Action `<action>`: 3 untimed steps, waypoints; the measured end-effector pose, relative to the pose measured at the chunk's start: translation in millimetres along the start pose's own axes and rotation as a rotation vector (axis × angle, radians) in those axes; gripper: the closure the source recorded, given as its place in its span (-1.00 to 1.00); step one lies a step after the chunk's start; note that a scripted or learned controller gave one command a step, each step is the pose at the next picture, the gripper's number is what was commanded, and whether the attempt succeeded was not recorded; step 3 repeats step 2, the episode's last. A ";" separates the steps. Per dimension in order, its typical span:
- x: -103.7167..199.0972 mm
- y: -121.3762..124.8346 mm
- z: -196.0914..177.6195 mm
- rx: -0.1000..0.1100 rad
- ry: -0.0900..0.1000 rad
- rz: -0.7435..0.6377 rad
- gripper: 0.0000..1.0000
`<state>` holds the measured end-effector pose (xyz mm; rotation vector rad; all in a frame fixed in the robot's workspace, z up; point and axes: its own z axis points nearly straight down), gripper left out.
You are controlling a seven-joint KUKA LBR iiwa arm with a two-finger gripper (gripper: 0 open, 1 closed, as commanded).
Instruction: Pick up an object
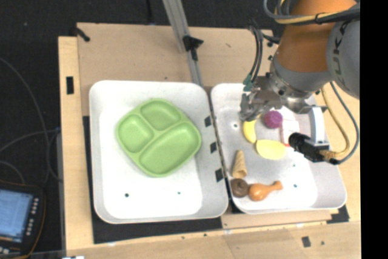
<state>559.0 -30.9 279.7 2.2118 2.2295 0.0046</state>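
Observation:
The right bin (pixel 327 191) holds several toy foods. A small yellow piece (pixel 249 131) lies near its left side, with a purple piece (pixel 273 119) to its right. A larger yellow lemon-like piece (pixel 270 149) sits below them. Near the front are a tan cone (pixel 239 162), a brown round piece (pixel 239 187) and an orange pear-shaped piece (pixel 264 190). My gripper (pixel 248 108) hangs low at the back left of this bin, just above the small yellow piece. The arm's body hides the bin's back right part.
The left bin (pixel 109 191) holds a green divided plate (pixel 159 137). A metal pole (pixel 176 15) slants up from between the bins. A black part with cables (pixel 309 148) juts from the wrist over the right bin.

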 end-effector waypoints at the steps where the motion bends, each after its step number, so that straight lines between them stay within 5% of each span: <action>1: 55.6 4.3 0.0 0.001 0.000 0.000 1.00; 2: 114.5 0.2 3.7 0.004 0.000 -0.001 1.00; 3: 114.5 0.2 3.7 0.004 0.000 -0.001 1.00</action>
